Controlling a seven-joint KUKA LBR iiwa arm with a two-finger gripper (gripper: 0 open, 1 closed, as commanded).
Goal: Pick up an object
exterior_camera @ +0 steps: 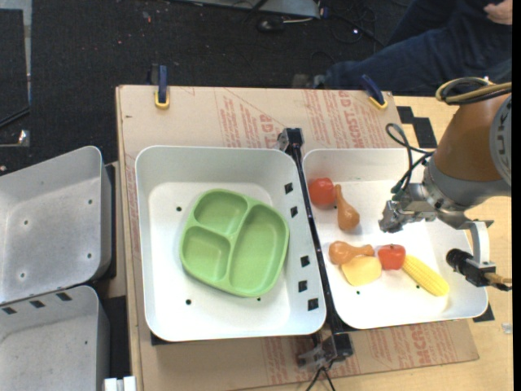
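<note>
Smooth white bin (456,304) holds glossy plastic corn (426,275), tomatoes (391,257).

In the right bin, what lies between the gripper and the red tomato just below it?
Nothing: in the camera view, only bare white bin floor separates the gripper from the red tomato beside the corn cob.

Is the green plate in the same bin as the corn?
No, the green plate lies in the left bin, while the corn lies in the right bin.
</note>
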